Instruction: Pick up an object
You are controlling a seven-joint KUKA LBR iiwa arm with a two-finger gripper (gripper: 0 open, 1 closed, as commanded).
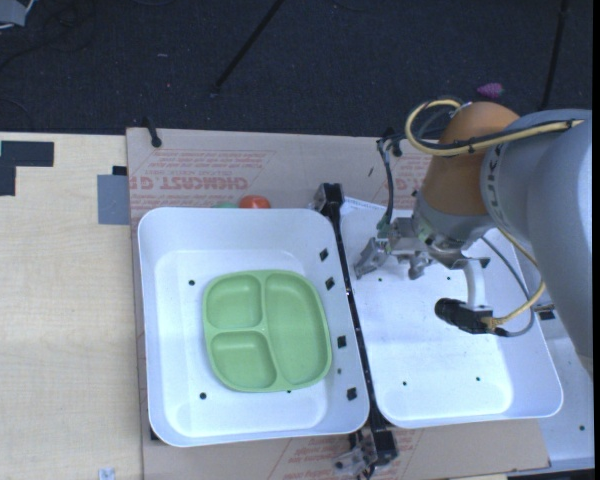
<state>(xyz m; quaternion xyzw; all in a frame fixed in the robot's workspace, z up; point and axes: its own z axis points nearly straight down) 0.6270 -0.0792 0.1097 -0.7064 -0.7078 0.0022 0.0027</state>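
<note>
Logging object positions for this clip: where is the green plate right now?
The green plate lies flat in the middle of the left bin, across the divider from the gripper, which is over the right bin.

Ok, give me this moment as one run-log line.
arm: over right bin | gripper: near its upper-left corner, nothing seen held | green plate: flat in left bin | pick: not done
</note>
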